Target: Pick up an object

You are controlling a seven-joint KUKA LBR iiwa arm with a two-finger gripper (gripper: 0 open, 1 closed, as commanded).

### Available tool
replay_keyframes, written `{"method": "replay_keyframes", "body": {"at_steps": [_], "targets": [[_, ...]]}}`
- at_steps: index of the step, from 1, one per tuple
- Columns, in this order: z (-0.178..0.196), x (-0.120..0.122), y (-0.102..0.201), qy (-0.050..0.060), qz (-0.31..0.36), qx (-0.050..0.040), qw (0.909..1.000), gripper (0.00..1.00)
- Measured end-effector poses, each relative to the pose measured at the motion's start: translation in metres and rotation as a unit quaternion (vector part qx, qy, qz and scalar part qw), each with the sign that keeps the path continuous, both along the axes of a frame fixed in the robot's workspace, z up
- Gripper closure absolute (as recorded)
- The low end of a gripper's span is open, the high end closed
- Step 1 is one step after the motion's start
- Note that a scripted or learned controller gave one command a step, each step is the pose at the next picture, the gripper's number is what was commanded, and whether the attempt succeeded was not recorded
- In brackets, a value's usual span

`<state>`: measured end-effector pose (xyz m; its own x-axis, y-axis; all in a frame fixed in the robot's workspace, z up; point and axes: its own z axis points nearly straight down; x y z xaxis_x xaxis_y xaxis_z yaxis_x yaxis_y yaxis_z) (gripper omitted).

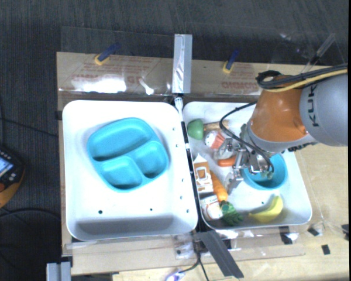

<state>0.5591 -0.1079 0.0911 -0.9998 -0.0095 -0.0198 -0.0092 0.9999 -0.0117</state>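
A: What is sitting in the left bin (76,157)?
B: A blue tray (127,152) is lying there.
A: And at three o'clock?
B: The gripper (238,170) is hanging in the right bin (301,206). Its fingers are spreading open, holding nothing. A carrot (220,191) is lying at its seven o'clock, a banana (267,209) at four.

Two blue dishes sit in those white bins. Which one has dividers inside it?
The big blue tray alone in the left bin; ridges split it into three compartments. The blue bowl in the right bin, under the gripper, is round and undivided.
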Motion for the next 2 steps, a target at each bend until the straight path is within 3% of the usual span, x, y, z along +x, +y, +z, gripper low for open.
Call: {"method": "replay_keyframes", "body": {"at_steps": [1,2], "targets": [[0.001,-0.030,0.001,-0.005,-0.034,-0.0009,0.9994,0.00],[-0.001,-0.001,-0.003,0.008,-0.094,-0.0033,0.9955,0.00]]}}
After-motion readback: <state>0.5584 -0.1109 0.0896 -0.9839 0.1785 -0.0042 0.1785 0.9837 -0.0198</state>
